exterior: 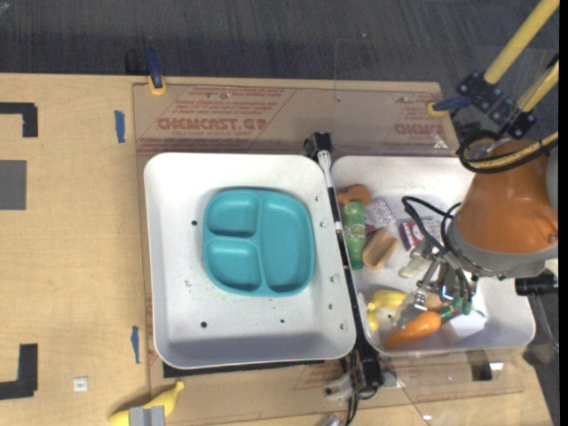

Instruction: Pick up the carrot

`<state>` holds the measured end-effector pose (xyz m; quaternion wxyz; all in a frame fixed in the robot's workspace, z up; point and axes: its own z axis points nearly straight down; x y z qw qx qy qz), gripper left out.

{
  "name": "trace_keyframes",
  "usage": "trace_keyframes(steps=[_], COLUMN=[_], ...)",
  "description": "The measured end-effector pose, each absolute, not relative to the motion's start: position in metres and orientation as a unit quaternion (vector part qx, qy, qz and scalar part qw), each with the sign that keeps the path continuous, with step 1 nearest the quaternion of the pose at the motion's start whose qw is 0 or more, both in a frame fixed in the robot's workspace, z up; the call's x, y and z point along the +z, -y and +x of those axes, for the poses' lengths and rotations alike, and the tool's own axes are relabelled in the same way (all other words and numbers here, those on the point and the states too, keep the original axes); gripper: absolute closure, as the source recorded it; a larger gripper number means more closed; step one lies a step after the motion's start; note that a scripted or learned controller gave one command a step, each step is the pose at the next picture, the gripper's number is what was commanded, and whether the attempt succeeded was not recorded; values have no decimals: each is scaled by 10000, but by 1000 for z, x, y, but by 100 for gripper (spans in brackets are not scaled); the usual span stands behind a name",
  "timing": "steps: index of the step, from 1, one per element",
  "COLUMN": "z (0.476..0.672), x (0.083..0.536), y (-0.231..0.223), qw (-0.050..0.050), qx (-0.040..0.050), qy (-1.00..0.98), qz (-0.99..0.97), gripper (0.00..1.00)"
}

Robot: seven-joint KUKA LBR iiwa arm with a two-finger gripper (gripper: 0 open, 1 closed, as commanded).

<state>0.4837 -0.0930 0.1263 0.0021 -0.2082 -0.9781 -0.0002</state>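
The carrot [415, 327] lies at the near edge of the right bin [513, 331], beside a yellow item [385, 303]. The gripper [424, 302] sits directly above the carrot, touching or nearly so; finger spread cannot be determined. A teal divided plate [260, 241] occupies the left bin [177, 238].

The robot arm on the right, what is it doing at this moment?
The gripper is down in the right bin, right at the orange carrot near the front edge. Whether it has the carrot is not clear. Other toy foods lie beside it, among them a green bottle and something yellow. The left bin holds a teal divided plate.
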Motion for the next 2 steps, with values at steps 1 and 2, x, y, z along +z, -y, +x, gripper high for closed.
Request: trace_keyframes(steps=[1,2], z=[483,485], x=[91,90], y=[102,112], qw=[-43,-83], qx=[-14,-10], qy=[9866,9973], qz=[-1629,-726], gripper=[0,0])
